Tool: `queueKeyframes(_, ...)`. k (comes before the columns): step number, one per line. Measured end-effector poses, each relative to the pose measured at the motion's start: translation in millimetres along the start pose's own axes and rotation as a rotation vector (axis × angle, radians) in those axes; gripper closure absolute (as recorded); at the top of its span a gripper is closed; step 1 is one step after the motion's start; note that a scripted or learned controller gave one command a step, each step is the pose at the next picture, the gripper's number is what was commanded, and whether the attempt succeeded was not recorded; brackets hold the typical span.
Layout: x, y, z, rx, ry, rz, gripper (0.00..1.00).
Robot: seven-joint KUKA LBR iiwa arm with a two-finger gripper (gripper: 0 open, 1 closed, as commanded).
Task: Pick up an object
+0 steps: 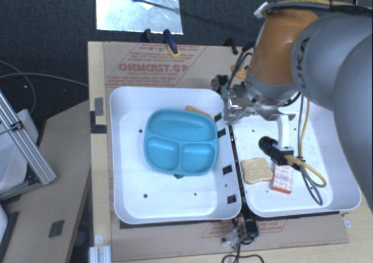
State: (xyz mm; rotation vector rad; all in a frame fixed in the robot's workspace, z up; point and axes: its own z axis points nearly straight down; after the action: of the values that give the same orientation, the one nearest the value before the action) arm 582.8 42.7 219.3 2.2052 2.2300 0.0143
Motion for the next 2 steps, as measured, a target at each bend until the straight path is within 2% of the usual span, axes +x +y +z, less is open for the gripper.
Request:
queueKeyframes(1, 0.4, 0.9, -10.6, -0.003, 0.001, -0.004, 1.00)
queueKeyframes(2, 4.3, -33.7, 6.9, 0.013, -0.002, 0.010, 1.00)
